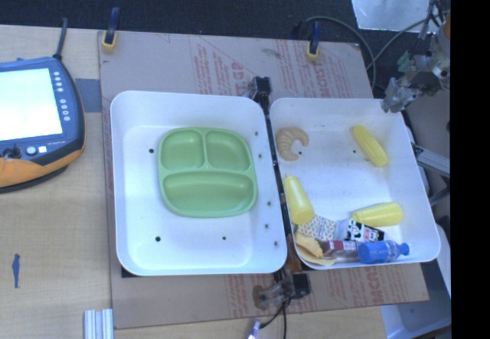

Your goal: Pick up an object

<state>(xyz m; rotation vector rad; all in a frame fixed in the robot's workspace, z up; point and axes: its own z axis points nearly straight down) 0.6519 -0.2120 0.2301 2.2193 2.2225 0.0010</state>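
Sitting side by side on the bench: left shallow white plastic bin holding a green three-compartment plate; right shallow white plastic bin holding the clutter. Far right in it, a yellow corn cob; far left, a tan croissant. Near side: two yellow oblong pieces, a blue-capped bottle, small wrappers. Gripper at the right bin's far right corner, above the rim; claw state cannot be told.

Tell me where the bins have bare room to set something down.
Right bin: bare floor in the middle, between croissant, corn cob and yellow bottle. Its near edge is crowded around the blue bottle. Left bin: bare strips around the green plate.
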